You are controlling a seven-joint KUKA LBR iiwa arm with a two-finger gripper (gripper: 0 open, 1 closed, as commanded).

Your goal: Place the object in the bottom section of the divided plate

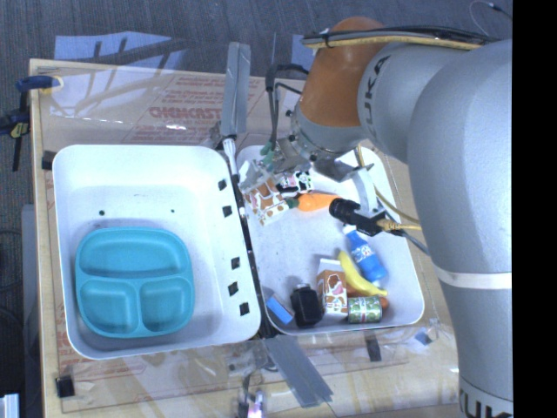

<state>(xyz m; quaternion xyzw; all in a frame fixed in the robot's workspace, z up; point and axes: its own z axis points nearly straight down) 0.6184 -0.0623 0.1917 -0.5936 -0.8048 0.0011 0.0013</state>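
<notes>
I could not tell how the fingers stood: the gripper was down at the far end of the right bin, and the wrist with its orange band hid much of it. Just beside it lay a giraffe-patterned toy, a small black-and-white cow figure and a carrot, crowded close together. Which of these the program meant as the object I could not say; none was visibly held.

Nearer the front of that bin sat a blue bottle, a banana, a small carton, a can, a black block and a blue piece.

The divided plate, teal, rested in the left bin, well apart from the gripper, with its two small compartments toward the front edge of the counter.

To do this step well, I judged the grasp should single out one item and close on it squarely, not nip two neighbours. Then lift high enough to clear the wall between the bins, and release low over the plate's bottom section.
</notes>
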